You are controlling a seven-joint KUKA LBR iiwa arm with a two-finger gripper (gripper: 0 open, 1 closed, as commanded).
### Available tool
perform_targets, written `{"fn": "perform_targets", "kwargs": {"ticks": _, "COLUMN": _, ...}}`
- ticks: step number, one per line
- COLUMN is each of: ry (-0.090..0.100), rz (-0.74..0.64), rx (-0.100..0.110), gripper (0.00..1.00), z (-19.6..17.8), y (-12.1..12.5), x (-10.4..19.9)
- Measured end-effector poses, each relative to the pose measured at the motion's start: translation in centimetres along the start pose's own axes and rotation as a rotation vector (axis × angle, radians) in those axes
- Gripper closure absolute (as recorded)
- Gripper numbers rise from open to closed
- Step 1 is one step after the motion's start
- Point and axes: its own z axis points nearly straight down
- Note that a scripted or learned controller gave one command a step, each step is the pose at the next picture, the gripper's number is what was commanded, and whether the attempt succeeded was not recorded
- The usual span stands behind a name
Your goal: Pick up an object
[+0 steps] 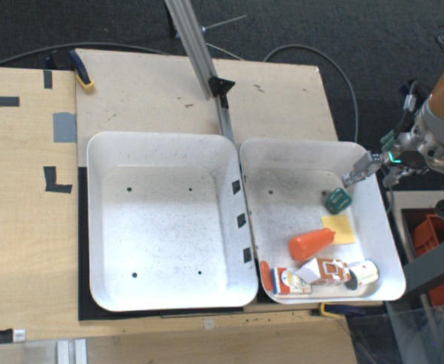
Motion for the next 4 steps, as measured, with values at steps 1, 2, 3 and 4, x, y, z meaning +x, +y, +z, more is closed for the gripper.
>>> {"fn": "perform_targets", "kwargs": {"ticks": 1, "ry": 0.001, "rz": 0.002, "rx": 0.006, "gripper": 0.0, "z": 6.2, "y": -0.1, "x": -0.6}}
{"fn": "perform_targets", "kwargs": {"ticks": 2, "ry": 0.002, "rz": 0.001, "rx": 0.007, "gripper": 0.0, "z": 12.6, "y": 0.1, "x": -0.7}}
{"fn": "perform_targets", "kwargs": {"ticks": 3, "ry": 0.002, "rz": 0.001, "rx": 0.006, "gripper": 0.0, "z": 18.7, "y": 0.8, "x": -0.4}}
{"fn": "perform_targets", "kwargs": {"ticks": 4, "ry": 0.0, "rz": 0.0, "rx": 0.002, "gripper": 1.0, "z": 17.3, "y": 0.9, "x": -0.4}}
